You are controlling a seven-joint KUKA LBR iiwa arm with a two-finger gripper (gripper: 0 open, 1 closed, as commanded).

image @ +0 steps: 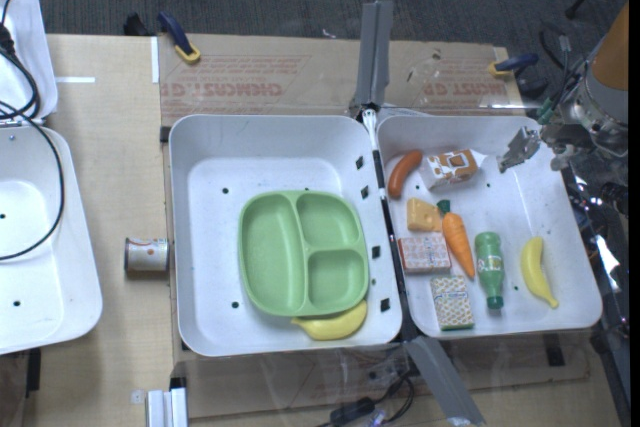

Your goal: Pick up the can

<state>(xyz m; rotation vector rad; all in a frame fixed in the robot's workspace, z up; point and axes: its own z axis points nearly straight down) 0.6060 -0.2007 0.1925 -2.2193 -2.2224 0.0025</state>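
The can (147, 255) lies on its side on the tabletop (110, 175), just outside the left wall of the left bin (200, 155); it sits in neither bin, which puts it well apart from the end effector (520, 149) and on the far side of both bins from where the arm enters. The end effector hangs over the upper right corner of the right bin (575, 245), near the small carton (452, 166); it seems to hold nothing, though at this size I cannot tell whether it is spread or closed.

The right bin carries the clutter: a sausage (403, 172), a cheese wedge (424, 215), a carrot (458, 244), a green bottle (489, 267), a banana (538, 271) and two flat boxes (425, 254); none of these is the target. The left bin holds a green divided plate (303, 251) lying partly over a second yellow banana (330, 324).

I judge the task barely begun; the arm must cross both bins to reach the can. A can on its side may roll when nudged, so the approach likely wants to straddle the body across its axis; reach at that distance could be the real limit.
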